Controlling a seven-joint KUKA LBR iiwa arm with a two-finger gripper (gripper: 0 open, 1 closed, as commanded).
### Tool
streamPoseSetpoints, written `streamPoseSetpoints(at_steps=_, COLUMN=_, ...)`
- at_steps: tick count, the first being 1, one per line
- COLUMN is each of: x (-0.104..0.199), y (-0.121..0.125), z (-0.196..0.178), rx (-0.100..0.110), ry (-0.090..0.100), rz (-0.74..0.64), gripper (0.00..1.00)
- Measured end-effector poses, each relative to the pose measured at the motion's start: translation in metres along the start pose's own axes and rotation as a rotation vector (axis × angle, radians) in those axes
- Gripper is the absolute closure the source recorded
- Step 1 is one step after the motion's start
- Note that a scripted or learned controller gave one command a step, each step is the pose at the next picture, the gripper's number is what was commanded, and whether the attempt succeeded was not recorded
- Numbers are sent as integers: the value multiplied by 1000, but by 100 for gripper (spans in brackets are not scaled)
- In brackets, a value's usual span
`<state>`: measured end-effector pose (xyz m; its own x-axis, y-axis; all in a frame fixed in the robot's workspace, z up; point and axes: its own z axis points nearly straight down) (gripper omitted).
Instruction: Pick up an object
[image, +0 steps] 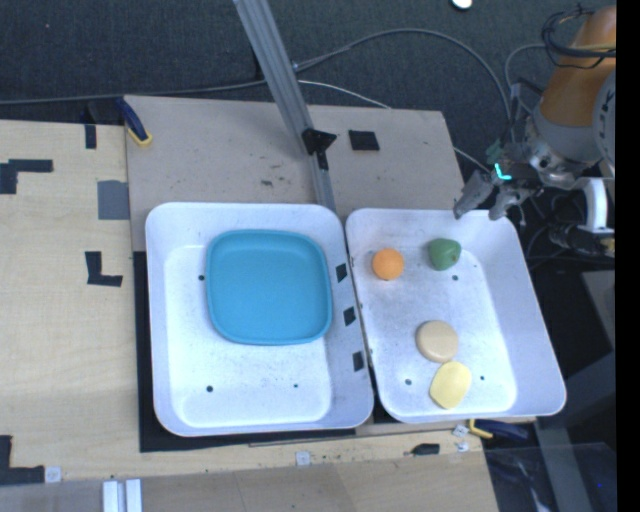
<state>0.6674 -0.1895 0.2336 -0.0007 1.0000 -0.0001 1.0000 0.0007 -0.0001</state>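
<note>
I see the gripper (485, 203) over the right bin's (520, 300) top right corner, fingers spread apart, nothing between them. In that bin: small round orange ball (388, 264), lumpy green piece (444, 252) nearest the gripper, flat beige disc (437, 341), smooth yellow oval (450, 385) touching it. Left bin (175, 330) holds a glossy blue square plate (269, 287). Slanted metal pole (290, 100) behind.

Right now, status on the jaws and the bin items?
Gripper at right bin's far corner, nothing held. Green piece nearest, orange ball beside it. Path clear.
</note>
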Motion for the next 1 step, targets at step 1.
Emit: streamPoseSetpoints(at_steps=1, x=0, y=0, z=0, rx=0, ry=0, rz=0, gripper=0)
